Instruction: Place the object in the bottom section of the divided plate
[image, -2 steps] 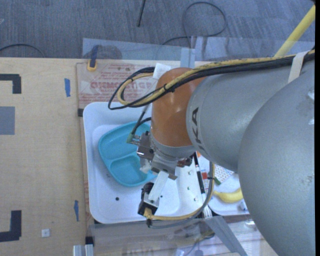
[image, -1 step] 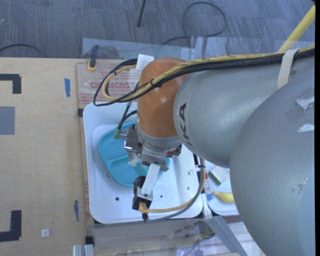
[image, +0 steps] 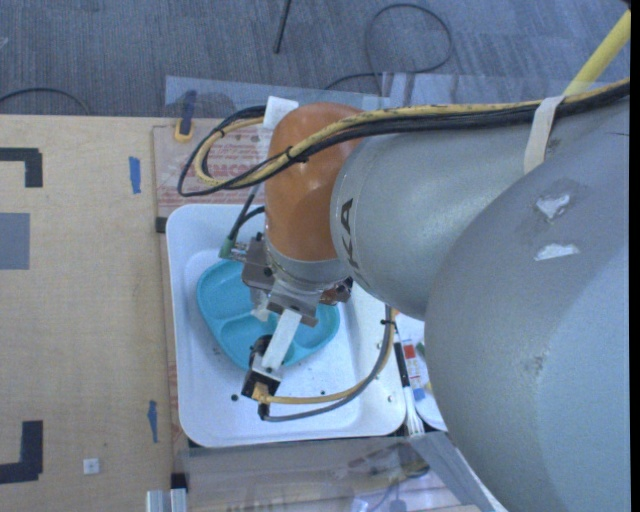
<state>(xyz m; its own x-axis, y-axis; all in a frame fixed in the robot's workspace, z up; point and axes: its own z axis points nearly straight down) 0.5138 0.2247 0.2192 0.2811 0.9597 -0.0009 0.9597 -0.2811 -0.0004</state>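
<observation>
A light blue divided plate (image: 222, 304) lies in the white bin (image: 190, 400), toward its left half. My arm hangs straight over the plate, and its orange band and wrist hide the plate's right part. The gripper sits under the wrist, hidden from the camera. The object to be placed is nowhere in sight around the plate.
The bin rests on a wooden bench (image: 80, 300) with blue tape marks (image: 134, 175) and black squares at the left. The arm's big grey body (image: 500, 300) covers the right side of the scene. A yellow clip (image: 184, 128) sits at the bench's far edge.
</observation>
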